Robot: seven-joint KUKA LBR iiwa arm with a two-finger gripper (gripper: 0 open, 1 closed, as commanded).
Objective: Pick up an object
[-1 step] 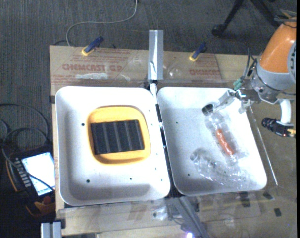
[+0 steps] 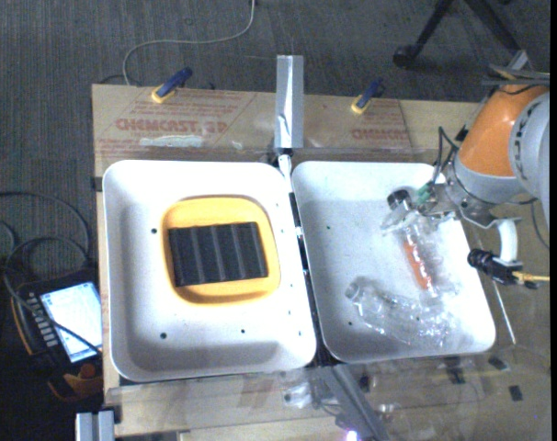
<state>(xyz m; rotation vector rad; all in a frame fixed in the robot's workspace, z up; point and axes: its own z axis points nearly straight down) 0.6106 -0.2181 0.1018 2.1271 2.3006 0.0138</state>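
Observation:
A yellow block with a black ribbed top (image 2: pixel 219 250) lies in the middle of the left bin (image 2: pixel 131 338). In the right bin (image 2: pixel 338 274) a clear plastic packet with an orange core (image 2: pixel 419 259) lies toward the right side. A crumpled clear plastic piece (image 2: pixel 398 312) rests near that bin's front. My gripper (image 2: pixel 409 200) reaches in from the right and hangs over the right bin's back right part, just above the top end of the clear packet. Whether it touches the packet is unclear.
A metal post (image 2: pixel 288 99) stands behind the seam between the two bins. Two blue and yellow clamps (image 2: pixel 172 84) (image 2: pixel 367 96) hold the board at the back. A tablet (image 2: pixel 62 315) lies on the floor at the left.

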